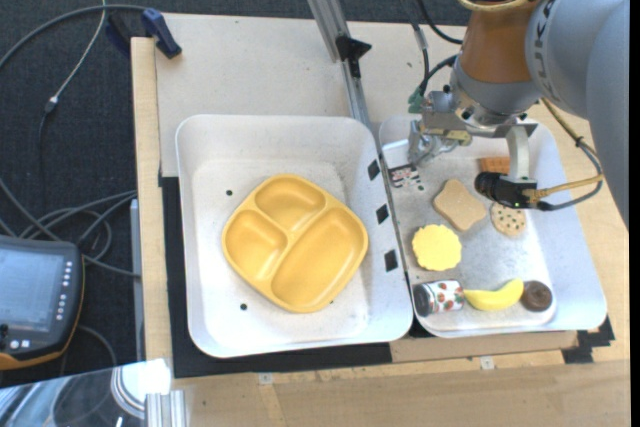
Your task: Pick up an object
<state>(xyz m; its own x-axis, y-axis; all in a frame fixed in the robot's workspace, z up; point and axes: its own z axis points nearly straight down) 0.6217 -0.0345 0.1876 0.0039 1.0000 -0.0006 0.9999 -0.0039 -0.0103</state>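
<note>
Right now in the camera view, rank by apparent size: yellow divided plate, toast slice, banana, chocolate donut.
1. yellow divided plate, by far the largest
2. toast slice and banana, too similar to separate
3. chocolate donut, smallest

Two shallow white bins sit side by side: the left bin and the right bin. One yellow divided plate. One toast slice, one yellow round piece, one cookie, one banana, one small can, one brown doughnut.
</note>
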